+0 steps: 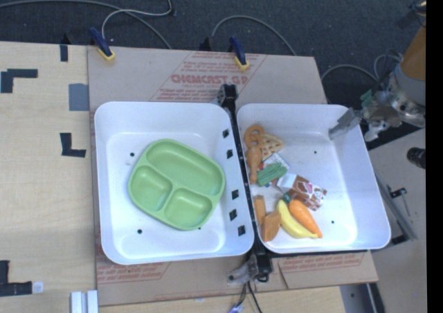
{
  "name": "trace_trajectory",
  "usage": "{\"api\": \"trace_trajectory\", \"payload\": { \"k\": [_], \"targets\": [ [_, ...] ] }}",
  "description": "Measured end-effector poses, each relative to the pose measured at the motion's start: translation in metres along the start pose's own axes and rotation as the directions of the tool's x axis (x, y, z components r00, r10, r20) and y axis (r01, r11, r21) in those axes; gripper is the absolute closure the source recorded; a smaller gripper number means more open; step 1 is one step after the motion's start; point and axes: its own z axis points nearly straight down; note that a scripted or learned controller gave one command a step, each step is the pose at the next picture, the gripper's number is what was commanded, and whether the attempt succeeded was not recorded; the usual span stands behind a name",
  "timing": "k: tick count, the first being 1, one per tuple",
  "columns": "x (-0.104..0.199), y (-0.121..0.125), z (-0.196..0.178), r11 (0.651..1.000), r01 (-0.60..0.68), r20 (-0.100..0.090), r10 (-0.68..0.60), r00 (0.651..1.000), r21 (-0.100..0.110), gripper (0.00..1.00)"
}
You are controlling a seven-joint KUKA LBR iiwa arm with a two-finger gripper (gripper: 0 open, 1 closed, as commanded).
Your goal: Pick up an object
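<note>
My gripper (354,115) hangs over the upper right rim of the right bin (346,173), open, with nothing between its fingers. A pile of toy food lies to its left and below, along the bin's left side. At the top of the pile is a tan waffle-like piece (264,142), and under it a green piece (272,172). A brown and white packet (305,191), an orange carrot (305,216) and a yellow banana (293,223) follow. An orange piece (270,226) lies at the bottom. The gripper touches none of them.
The left bin (118,138) holds a green divided plate (177,184). A black divider (236,166) runs between the two bins. Bare white floor lies in the right bin's right half. Cables and clamps (239,59) sit beyond the bins' far edge.
</note>
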Motion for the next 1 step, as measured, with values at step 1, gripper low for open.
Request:
{"api": "trace_trajectory", "payload": {
  "k": [1],
  "targets": [
    [0.0422, -0.0808, 0.0712, 1.0, 0.0, -0.002, 0.0, 1.0, 0.002, 0.0]
  ]
}}
